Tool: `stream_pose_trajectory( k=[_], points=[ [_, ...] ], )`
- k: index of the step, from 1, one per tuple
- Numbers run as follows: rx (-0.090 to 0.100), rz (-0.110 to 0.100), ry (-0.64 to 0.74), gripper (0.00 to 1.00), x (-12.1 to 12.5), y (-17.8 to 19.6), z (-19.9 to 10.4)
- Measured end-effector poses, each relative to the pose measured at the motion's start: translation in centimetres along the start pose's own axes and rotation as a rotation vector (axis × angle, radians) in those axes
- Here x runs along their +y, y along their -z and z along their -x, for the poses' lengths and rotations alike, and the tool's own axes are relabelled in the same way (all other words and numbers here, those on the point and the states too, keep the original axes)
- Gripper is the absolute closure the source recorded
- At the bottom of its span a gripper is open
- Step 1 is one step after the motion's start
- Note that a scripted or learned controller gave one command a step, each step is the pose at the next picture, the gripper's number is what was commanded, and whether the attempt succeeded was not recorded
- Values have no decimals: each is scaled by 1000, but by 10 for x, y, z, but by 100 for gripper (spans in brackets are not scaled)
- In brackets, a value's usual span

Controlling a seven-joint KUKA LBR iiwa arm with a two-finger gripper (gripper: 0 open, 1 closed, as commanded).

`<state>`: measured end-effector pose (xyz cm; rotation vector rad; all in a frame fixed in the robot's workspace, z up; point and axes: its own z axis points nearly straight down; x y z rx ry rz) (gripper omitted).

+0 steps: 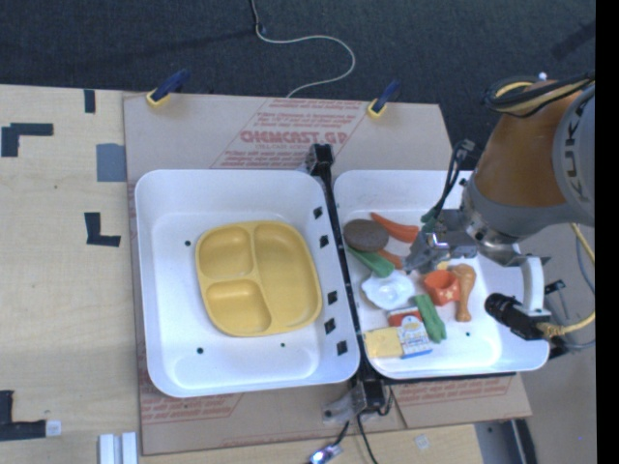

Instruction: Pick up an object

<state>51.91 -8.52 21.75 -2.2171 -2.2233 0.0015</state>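
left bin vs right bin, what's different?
The left bin holds one yellow divided plate; the right bin holds a pile of small toy foods. The claw hangs over the right bin, not the left bin. Both are shallow and white.

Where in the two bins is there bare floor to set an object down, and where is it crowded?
Left bin: bare white strips border the yellow divided plate, widest along the near wall. Right bin: small bare patches along the far wall beyond the carrot, and at the near right corner. Crowded: its middle, where toy foods cluster under the gripper.
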Motion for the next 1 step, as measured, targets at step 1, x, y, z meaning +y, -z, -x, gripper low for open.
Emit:
stream_pose_trajectory(
  k=[1],
  points=[
    [0,0,-1,100,2,-4,6]
  ],
)
